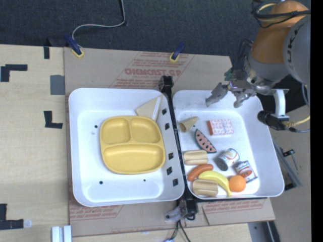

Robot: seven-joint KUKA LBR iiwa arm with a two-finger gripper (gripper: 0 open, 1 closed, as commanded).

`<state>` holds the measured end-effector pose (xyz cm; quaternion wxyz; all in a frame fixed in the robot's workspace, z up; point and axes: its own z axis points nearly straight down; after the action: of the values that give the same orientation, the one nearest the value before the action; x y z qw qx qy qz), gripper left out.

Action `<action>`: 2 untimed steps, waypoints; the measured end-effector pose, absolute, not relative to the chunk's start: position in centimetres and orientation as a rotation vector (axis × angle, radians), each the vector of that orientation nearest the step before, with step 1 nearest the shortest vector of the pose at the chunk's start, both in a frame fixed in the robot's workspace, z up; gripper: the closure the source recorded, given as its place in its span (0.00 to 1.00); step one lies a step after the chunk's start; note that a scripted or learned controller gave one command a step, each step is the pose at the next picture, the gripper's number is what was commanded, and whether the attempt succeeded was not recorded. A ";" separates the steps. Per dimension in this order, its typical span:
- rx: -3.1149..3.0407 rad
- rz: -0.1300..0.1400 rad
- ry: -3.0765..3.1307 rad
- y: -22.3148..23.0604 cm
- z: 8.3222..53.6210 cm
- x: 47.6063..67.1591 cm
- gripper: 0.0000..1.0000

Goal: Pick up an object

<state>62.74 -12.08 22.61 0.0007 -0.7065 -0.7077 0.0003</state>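
The gripper point(228, 98) hangs over the back rim of the right bin point(267, 150), up at about one o'clock from that bin's centre, jaws spread apart with nothing between them. Below it, toward six o'clock, the toy food sits loose: a pink-and-white packet point(220, 127), a watermelon slice point(205, 140), two small cans point(228, 158) point(245, 169), a hot dog bun point(196, 157), a banana point(216, 179) and an orange point(237, 183) down at the front edge. Over at nine o'clock, the left bin point(83, 135) carries a yellow divided tray point(132, 144), with a pale wedge point(150, 107) at its twelve o'clock.
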 end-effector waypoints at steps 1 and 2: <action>-2.223 -0.003 -2.226 -14.9 10.2 61.1 0.00; -2.227 -0.005 -2.228 -15.0 11.3 61.2 1.00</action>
<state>61.23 -14.96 11.31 -0.0046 -0.7069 -0.7073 -0.0017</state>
